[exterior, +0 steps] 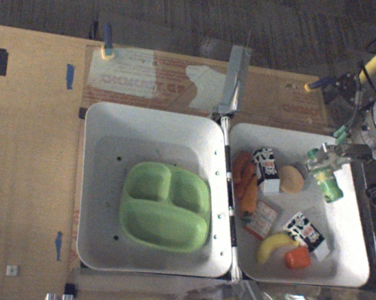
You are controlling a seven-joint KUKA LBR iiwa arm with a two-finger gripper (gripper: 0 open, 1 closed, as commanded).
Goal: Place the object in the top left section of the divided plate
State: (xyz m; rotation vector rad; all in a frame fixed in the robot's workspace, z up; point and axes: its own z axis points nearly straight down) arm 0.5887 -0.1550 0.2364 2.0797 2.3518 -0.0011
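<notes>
While the green divided plate [165, 207] lies in the left bin [95, 167], the gripper [326, 165] near the right bin's [348, 269] far right corner seems to pinch a small green object [330, 187], likely light, stiff plastic, best held mid-body.

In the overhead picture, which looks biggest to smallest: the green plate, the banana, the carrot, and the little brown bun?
1. Green plate, by far the largest.
2. Carrot.
3. Banana, though partly hidden, so it may match the carrot.
4. Bun, smallest.
</notes>
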